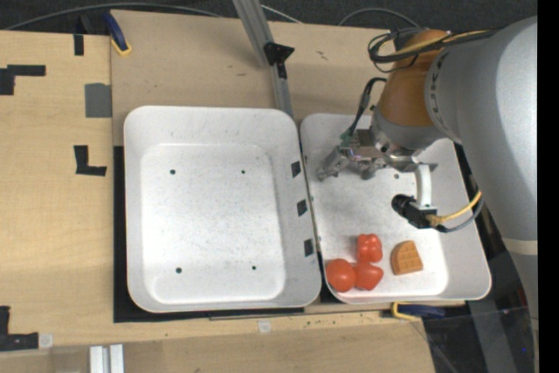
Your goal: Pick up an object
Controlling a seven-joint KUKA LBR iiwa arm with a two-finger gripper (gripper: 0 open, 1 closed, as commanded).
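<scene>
In the right bin point(463, 275), near its front edge, lies a cluster of red toy foods: a round one point(341, 275), a lumpy one point(369, 247) and a third point(370, 277) touching them. A tan, waffle-like block point(406, 258) sits just to their right. My gripper point(345, 169) hangs over the back left part of this bin, well behind the objects. Its grey fingers point(325, 173) are spread open with nothing between them.
The left bin point(140, 214) adjoins the right one, with black clips point(301, 207) along the shared rim. A slanted metal pole point(253, 13) runs down to the bins' back edge. A black plug with yellow cable point(417, 212) hangs from the wrist over the right bin.
</scene>
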